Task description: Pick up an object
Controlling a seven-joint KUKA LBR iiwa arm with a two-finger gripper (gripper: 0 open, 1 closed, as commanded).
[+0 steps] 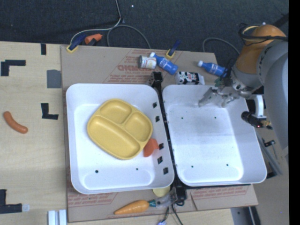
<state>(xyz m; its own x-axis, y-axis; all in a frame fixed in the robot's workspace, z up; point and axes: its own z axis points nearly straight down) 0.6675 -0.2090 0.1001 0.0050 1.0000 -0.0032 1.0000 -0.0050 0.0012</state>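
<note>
Camera view is showing the bench (pixel 28 93) from above, and on its cardboard sheet two white bins are being carried side by side. The arm (pixel 276 74) is reaching in from the right, with its orange band (pixel 265 34) near the upper right corner of the bench. The left bin (pixel 77 139) is being occupied by a yellow divided plate (pixel 119 128), which is lying near the middle of it, a little toward the far edge. A small orange-red object (pixel 150 147) is lying just beside the plate's near right corner, close to the bin's right wall. The right bin (pixel 211 144) is being approached by the gripper (pixel 214 99), which is hanging over its far edge; the fingers are being spread apart, and nothing is being held between them. Behind the bins, along the far edge of the cardboard, a blue and white bottle (pixel 159 62) and another blue bottle (pixel 213 68) are lying. An orange carrot (pixel 132 207) is lying at the near edge, in front of the left bin. A small orange sausage-shaped thing (pixel 15 122) is lying well apart, near the left edge of the bench.
</note>
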